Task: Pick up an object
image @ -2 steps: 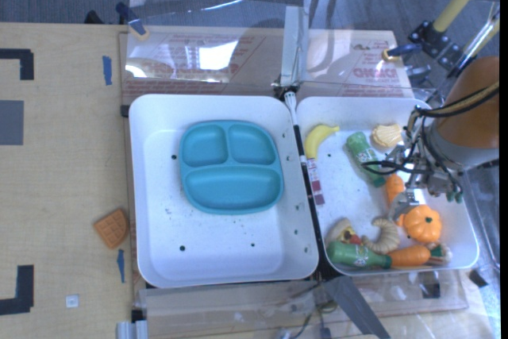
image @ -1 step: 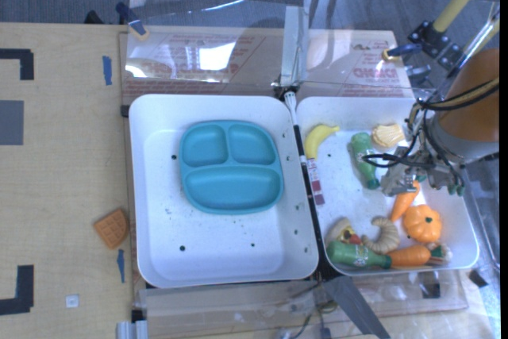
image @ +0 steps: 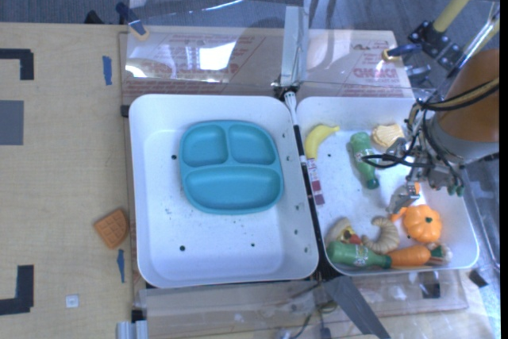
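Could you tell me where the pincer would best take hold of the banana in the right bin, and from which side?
Probably across the middle of the banana, coming straight down from above. It lies flat on the floor of the right bin, curved, with bare floor on both long sides, so its narrow width suits a two-finger pinch. The bin's left wall is close, so a sideways approach looks awkward.

arm (image: 468, 111): reaching from right | jaws (image: 406, 198): lowered (state seemingly unclear)
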`<state>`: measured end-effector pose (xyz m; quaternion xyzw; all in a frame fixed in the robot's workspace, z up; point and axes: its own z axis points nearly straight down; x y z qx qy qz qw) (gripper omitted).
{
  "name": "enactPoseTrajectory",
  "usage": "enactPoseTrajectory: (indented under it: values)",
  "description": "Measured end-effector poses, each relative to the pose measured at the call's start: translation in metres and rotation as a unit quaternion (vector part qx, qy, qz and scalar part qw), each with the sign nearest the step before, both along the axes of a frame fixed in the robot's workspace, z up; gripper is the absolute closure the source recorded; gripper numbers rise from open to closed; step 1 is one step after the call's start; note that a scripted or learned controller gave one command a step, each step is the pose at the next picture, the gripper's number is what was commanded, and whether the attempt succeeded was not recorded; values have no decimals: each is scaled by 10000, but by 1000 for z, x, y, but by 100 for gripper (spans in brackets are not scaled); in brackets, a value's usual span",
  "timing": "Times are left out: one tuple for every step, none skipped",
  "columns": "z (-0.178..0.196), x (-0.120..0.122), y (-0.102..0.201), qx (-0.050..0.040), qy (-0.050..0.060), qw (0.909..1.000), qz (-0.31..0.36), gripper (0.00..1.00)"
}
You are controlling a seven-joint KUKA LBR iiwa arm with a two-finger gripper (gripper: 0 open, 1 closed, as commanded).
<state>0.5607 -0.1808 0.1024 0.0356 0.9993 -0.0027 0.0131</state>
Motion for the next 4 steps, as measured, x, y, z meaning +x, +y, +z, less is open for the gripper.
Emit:
enactPoseTrajectory:
  values:
    - [-13,24,43,33,59,9997,-215,0]
    - [-11,78,76,-17,289,9996,-7,0]
    - [-9,36,34,23,99,9998,-175,0]
    - [-13,50,75,39,64,9979,-643,0]
